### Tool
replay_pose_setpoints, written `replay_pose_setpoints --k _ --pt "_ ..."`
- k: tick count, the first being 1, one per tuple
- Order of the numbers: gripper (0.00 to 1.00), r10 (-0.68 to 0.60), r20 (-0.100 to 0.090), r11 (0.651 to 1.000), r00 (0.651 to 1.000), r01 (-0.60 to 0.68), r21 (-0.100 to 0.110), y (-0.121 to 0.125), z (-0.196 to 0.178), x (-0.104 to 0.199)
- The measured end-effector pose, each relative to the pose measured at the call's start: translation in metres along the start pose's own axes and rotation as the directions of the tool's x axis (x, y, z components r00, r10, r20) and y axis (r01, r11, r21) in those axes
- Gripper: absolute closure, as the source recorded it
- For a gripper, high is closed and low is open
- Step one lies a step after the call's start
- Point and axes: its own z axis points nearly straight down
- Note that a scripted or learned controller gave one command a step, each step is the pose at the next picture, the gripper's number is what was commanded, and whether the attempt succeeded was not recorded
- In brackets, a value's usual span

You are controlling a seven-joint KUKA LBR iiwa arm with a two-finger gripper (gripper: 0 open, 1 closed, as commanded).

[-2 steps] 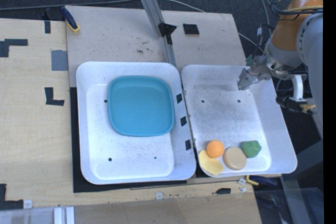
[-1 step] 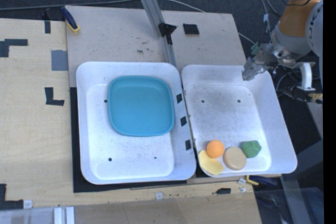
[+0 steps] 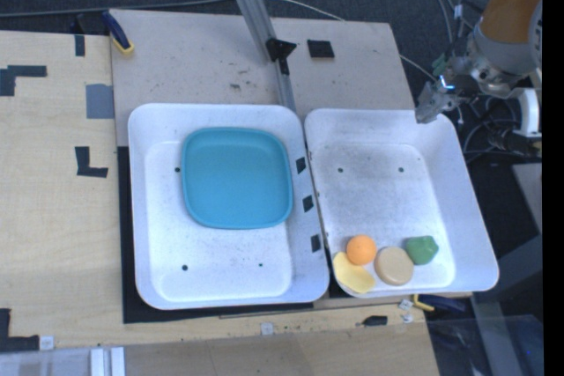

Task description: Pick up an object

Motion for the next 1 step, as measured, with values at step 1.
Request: replay_pose_setpoints --k 1 --pt "1.00 0.000 0.000 1.000 1.000 0.000 -0.001 0.0005 -0.0426 0.0033"
